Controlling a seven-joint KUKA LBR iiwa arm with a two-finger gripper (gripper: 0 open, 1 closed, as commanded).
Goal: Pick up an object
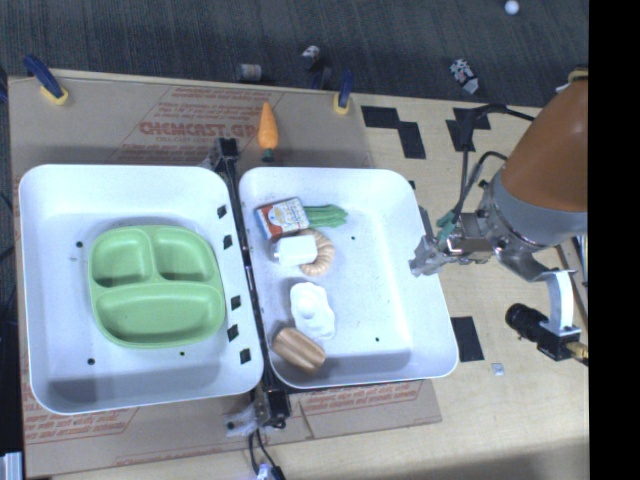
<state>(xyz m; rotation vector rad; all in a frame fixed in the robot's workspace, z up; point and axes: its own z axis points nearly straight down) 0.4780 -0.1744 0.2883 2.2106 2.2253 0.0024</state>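
Camera view from above my bench: two shallow white bins sit side by side on brown cardboard, and my arm (545, 158), grey with its orange band, reaches in from the right.

My gripper (428, 258) hangs at the right bin's (385, 343) outer rim, just off its right wall and apart from everything inside. I cannot tell from this angle whether it is released or clenched, and I see nothing held in it.

All the loose things lie in the right bin, crowded toward its left half. Near the top is a small orange-and-white carton (281, 216), with a green leafy piece (327, 215) touching its right side. Just below, a white block (294, 252) rests against a tan ring-shaped pastry (321, 255). Lower down lies a white lumpy piece (312, 308), and at the bin's bottom left corner a tan loaf-shaped piece (298, 349) tilts up the wall.

A green divided plate (156, 286) with three sections lies flat in the left bin (55, 193).

An orange carrot (267, 128) lies on the cardboard beyond the bins, near the black clip between them.
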